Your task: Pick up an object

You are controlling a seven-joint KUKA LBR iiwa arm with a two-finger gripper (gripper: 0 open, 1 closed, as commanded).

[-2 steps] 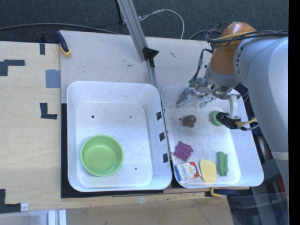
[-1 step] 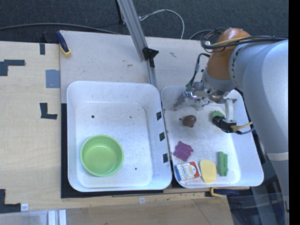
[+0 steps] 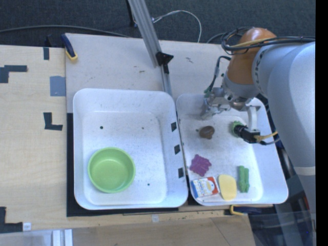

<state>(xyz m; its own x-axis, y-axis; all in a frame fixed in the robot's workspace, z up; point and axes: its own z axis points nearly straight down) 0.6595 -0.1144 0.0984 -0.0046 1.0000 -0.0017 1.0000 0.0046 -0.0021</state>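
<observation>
Gripper low in right bin, just above brown lump; jaws' state unclear. Green bowl in left bin.

A robotics laboratory workcell, viewed from above at a slant. A large grey industrial arm with an orange band and trailing black cables reaches in over a pale wooden bench, whose surface carries dark tape marks. Two shallow white plastic bins, left and right, sit side by side on a black mat. A slanted grey aluminium mounting rail crosses above them, and a loose white cable lies on dark carpet behind. The bins hold small test items, including a lime-green plastic bowl and a purple toy piece.
</observation>
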